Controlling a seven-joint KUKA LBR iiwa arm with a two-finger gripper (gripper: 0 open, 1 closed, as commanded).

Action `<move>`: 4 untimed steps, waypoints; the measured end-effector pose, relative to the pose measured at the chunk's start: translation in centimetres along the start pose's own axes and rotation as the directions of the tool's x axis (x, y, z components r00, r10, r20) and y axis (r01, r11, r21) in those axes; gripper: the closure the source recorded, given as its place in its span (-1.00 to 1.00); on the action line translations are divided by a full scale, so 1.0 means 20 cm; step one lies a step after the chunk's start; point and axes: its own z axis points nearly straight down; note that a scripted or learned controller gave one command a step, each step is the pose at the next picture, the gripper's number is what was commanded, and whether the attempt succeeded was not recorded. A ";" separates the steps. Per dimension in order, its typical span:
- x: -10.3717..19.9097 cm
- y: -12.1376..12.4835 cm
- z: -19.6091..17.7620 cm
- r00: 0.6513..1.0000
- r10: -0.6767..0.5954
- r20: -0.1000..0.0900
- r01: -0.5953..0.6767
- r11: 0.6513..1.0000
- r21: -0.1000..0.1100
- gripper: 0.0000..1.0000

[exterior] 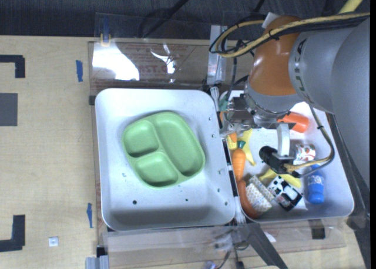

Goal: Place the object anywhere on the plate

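Fingers of the gripper (234,125) hide under the wrist, so you cannot tell their state; confirm a hold on the carrot (238,164), likely your object, in the right bin (338,171) before crossing to the plate (163,147).

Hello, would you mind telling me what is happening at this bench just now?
The grey arm reaches in over the right bin, which holds a jumble of small things, among them a carrot and a blue bottle. The green divided plate lies in the left bin with nothing on it. Whether the arm has hold of anything cannot be told from here; no object has reached the plate yet.
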 end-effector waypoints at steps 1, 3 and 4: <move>0.00 0.00 0.00 1.000 0.000 0.000 0.000 1.000 0.000 -1.00; 0.43 -0.13 0.01 0.987 -0.158 0.001 0.158 0.987 0.000 1.00; 0.43 -0.13 0.01 0.988 -0.157 0.001 0.157 0.988 0.000 -1.00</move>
